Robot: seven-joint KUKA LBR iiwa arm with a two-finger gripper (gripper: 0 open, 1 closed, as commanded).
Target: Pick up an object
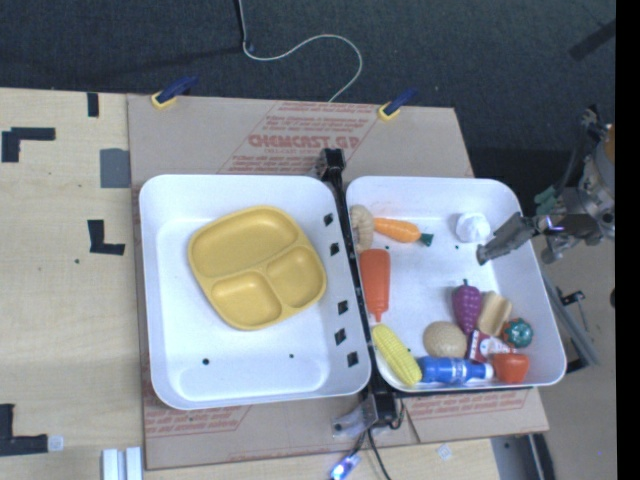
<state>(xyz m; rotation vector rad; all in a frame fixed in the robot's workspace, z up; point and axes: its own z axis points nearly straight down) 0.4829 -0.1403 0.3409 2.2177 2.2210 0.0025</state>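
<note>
Jaws (pixel 484 252) at the right bin's (pixel 440 190) upper right; whether released or clenched, I cannot tell.
A small white round-capped object (pixel 468 227) lies just left of the jaws, near the bin's top wall. Below them lies a purple grape bunch (pixel 466 306); farther left, an orange carrot (pixel 397 231) with green top.

Dark carpet floor (pixel 120 18) behind wood bench (pixel 60 288) w/ cardboard sheet (pixel 290 138) clamped on

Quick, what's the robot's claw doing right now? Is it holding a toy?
Gripper: over the right bin, near the small white object; no toy seen between its fingers, and open or closed cannot be told.
</note>
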